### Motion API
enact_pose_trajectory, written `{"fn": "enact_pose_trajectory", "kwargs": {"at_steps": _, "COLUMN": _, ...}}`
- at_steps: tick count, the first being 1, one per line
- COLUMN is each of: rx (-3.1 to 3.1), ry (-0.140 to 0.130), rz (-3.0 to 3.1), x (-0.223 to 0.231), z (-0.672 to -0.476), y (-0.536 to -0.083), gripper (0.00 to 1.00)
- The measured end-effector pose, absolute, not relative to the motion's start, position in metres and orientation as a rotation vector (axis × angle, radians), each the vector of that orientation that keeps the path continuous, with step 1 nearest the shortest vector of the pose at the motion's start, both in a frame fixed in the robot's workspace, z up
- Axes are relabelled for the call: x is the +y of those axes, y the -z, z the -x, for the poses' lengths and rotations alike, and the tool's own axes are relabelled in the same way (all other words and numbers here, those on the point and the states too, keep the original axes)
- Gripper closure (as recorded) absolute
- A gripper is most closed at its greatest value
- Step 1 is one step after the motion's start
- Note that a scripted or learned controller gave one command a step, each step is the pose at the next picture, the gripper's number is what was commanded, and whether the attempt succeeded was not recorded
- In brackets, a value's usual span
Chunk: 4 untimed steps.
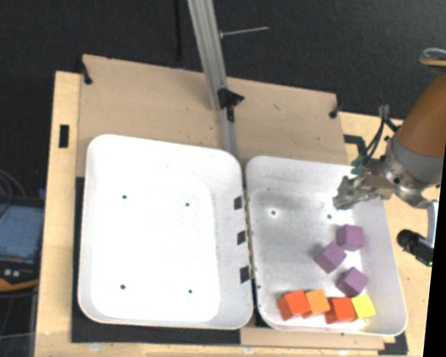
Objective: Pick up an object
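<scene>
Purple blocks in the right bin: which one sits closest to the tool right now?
The uppermost purple block, just below the tool. The middle purple block and the lowest purple block, beside the yellow block, lie farther down the bin.

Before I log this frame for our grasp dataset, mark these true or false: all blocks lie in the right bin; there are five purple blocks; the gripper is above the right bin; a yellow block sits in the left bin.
1. All blocks lie in the right bin: true.
2. Five purple blocks: false; three purple blocks.
3. The gripper is above the right bin: true.
4. Yellow block in the left bin: false; the yellow block lies in the right bin.
</scene>
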State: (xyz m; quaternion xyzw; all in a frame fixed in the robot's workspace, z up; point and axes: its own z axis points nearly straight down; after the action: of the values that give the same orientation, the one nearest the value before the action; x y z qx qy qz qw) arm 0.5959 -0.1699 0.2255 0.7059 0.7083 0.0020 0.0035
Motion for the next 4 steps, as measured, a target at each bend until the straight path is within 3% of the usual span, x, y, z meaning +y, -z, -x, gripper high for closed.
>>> {"fn": "enact_pose_trajectory", "kwargs": {"at_steps": 1, "rx": 2.224, "ry": -0.004, "rz": -2.213, "x": -0.171, "z": -0.597, "y": -0.248, "gripper": 1.00}}
{"fn": "enact_pose_trajectory", "kwargs": {"at_steps": 4, "rx": 2.226, "ry": -0.004, "rz": -2.213, "x": -0.018, "z": -0.636, "y": -0.252, "gripper": 1.00}}
